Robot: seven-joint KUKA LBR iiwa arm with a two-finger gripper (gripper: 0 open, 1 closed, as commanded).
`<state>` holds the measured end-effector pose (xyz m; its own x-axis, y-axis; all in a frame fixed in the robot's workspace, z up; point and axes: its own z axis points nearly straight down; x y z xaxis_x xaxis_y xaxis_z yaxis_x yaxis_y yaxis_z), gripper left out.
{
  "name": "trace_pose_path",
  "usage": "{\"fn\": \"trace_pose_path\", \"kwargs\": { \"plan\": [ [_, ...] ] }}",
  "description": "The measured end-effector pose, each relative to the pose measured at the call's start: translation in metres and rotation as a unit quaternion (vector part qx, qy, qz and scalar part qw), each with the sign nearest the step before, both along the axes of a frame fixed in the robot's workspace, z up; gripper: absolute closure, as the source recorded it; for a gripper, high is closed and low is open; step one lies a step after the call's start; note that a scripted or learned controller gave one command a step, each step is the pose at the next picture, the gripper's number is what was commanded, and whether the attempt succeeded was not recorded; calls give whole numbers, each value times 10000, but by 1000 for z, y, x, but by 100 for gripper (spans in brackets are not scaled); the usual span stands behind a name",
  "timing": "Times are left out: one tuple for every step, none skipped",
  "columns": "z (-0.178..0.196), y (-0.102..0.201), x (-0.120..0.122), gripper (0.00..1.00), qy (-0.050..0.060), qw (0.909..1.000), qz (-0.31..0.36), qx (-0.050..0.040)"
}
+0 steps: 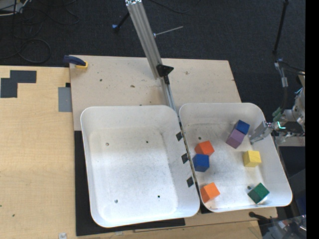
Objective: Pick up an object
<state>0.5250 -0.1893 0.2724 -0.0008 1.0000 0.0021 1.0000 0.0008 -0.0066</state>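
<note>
Two white bins [129,128] are holding coloured cubes: two orange [204,148], two blue [201,162], one purple [235,138], one yellow [252,158], one green [258,192].

— What's on the bench [119,81]?
— Two shallow white bins side by side: the left bin [130,164] and the right bin [219,114]. A slanted metal rail [147,36] rises between them, and a small blue-and-yellow thing [76,61], perhaps a clamp, sits at the far left corner.
</note>
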Motion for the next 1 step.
{"fn": "trace_pose_path", "kwargs": {
  "plan": [
    [2, 0, 1, 0, -19, 10000, -6, -5]
  ]
}}
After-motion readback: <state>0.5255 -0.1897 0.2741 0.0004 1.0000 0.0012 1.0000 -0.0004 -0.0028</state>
